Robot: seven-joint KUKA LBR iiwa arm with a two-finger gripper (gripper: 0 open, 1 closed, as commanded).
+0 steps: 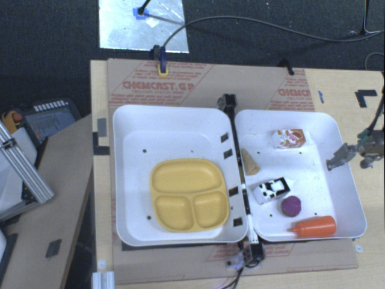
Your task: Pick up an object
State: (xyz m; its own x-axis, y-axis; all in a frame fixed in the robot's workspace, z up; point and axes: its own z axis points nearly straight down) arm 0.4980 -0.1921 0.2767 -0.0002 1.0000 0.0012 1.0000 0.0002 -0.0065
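The right bin (337, 191) holds several small objects. A white and orange snack packet (289, 138) lies near its far side. A tan cone (249, 161) rests by the bin's left wall. Below it sit a black-and-white patterned carton (274, 189), a purple ball (291, 206) and an orange bottle (313, 226) lying on its side. My gripper (341, 156) hovers at the bin's right rim, apart from all of these, with nothing seen in it.
The left bin (135, 161) carries a yellow divided plate (189, 194). Black clips (228, 155) run along the seam between the bins. A cable (240, 26) crosses the dark floor behind the bench, and a metal frame (24, 167) stands at the left.
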